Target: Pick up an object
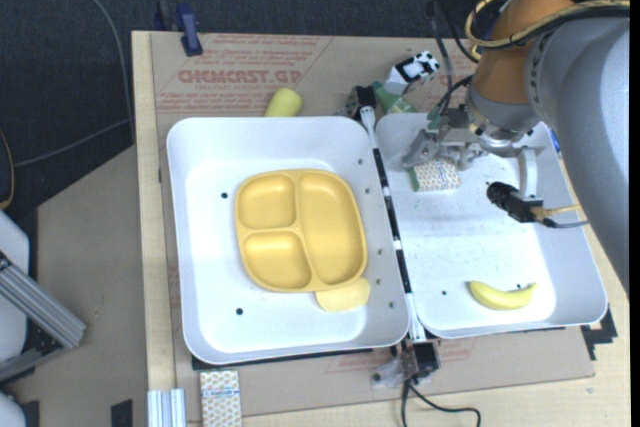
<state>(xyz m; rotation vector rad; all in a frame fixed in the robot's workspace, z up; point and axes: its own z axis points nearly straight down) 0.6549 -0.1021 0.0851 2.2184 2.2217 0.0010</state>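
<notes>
1. Patterned block lies at the back of the right bin, directly under the end effector.
2. I cannot tell its grip state.
3. Risk: a glancing contact could shove the block toward the bin wall; the banana lies well apart.

A yellow divided tray and a yellow banana are seen in white bins.

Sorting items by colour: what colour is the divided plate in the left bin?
Yellow; the divided plate shows best in the camera view.
</notes>
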